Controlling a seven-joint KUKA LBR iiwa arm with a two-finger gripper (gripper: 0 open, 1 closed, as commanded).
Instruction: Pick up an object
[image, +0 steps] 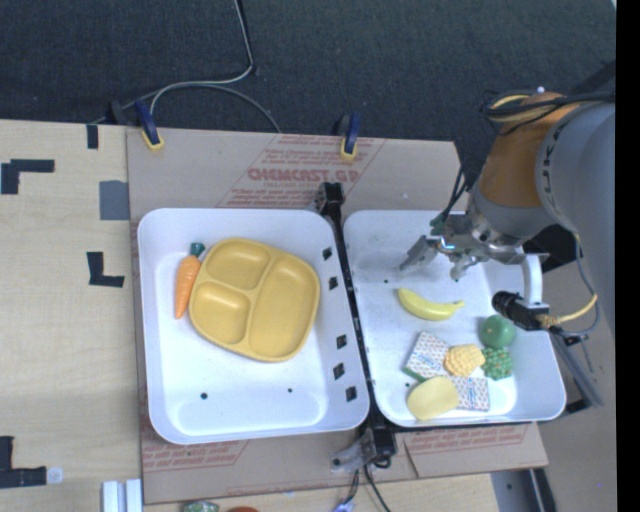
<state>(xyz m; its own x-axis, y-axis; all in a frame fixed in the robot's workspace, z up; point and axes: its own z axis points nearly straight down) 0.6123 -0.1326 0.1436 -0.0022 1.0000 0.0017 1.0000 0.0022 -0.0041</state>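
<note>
My gripper (436, 259) hangs over the back part of the right bin (380, 240), its two fingers spread apart with nothing between them. A yellow banana (428, 304) lies just in front of it, a little below the fingertips in the view. Further front lie a green broccoli-like piece (496, 334), a yellow corn piece (464, 358), a patterned cracker (427, 354), a yellow lemon-like piece (432, 398) and a second patterned packet (474, 393).
The left bin (165, 330) holds a yellow divided plate (254, 298) and an orange carrot (185, 283) beside its left edge. Black clips run along the wall between the bins. The grey arm with its orange band (520, 160) fills the right side.
</note>
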